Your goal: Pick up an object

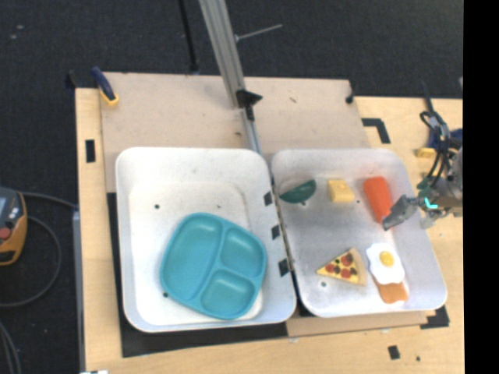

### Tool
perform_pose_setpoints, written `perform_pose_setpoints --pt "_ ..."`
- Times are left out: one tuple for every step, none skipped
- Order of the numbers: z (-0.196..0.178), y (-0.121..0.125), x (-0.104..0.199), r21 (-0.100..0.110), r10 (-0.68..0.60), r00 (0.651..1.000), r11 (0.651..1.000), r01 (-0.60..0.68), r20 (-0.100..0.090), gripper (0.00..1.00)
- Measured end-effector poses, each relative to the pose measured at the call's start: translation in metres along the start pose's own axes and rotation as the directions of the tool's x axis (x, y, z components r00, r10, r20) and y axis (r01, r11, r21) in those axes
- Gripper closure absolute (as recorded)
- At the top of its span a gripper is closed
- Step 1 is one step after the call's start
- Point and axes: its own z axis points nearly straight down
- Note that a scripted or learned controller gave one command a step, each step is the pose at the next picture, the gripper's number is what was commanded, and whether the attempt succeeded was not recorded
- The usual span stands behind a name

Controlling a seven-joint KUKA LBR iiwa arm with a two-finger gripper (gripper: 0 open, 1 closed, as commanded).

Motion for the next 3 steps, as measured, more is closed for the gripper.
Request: perform_pose_setpoints --pt "0.000 0.000 0.000 -0.001 0.000 1.000 1.000 0.000 0.000 0.00" --pt "0.046 -0.007 -0.003 0.002 0.002 1.000 1.000 -0.002 0.000 0.00" --pt "0.091 -0.015 -0.006 0.004 0.002 1.000 1.000 -0.002 -0.001 0.00"
